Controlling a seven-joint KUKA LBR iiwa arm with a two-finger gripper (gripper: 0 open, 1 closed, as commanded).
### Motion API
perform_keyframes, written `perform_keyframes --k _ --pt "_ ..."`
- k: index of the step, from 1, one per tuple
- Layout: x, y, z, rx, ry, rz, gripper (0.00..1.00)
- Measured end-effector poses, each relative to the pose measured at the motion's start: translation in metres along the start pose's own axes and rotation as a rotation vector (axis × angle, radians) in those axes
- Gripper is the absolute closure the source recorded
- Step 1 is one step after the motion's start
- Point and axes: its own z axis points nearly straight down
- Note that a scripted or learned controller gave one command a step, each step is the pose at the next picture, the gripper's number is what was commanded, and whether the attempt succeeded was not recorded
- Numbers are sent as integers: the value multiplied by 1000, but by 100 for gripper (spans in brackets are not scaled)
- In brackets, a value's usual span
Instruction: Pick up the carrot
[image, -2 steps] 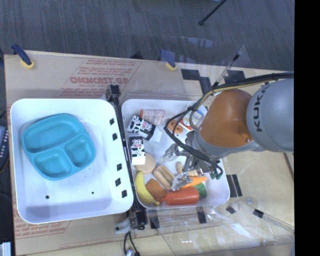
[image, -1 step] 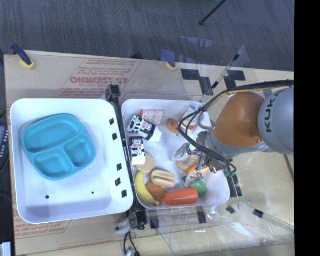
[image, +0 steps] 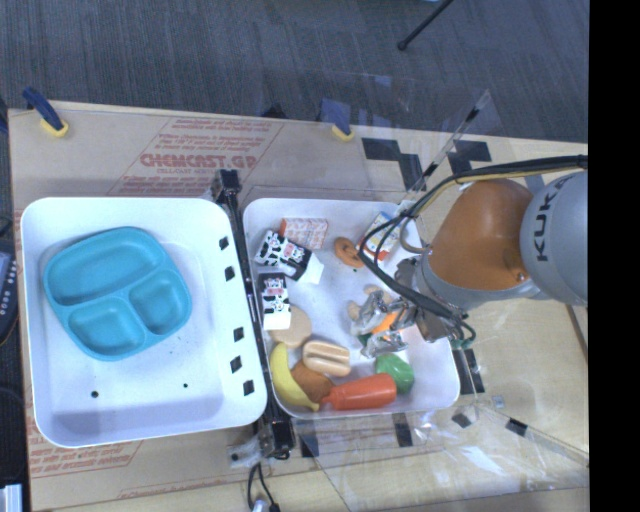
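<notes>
Arm: we see the grey arm (image: 560, 235) reaching in from the right, its orange band (image: 478, 240) bulking over the right bin's far-right side, the wrist bent downward into the bin with black cables looping across it

Gripper: the gripper (image: 385, 325) sits low inside the right bin (image: 330, 215), in the middle-right part, just above the food along the near wall

Jaws: we cannot tell how they stand; the tips blur into a small clutter of grey and orange bits, and perhaps something small lies at them, but we cannot make it out

Carrot: the carrot (image: 362, 393) lies on its side along the near wall of the right bin, red-orange, its green top (image: 398, 372) toward the right; it lies just below the gripper and apart from it

Neighbours: a bun-like piece (image: 326, 356) and a banana (image: 283, 380) lie just left of the carrot, the brown piece between them touching its left end

Left bin: we see a blue divided plate (image: 115, 290) lying in the left bin (image: 130, 420), well apart from the arm
</notes>
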Motion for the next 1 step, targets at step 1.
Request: perform_keyframes --k 1 --pt "-6 40 -48 -1 3 202 100"
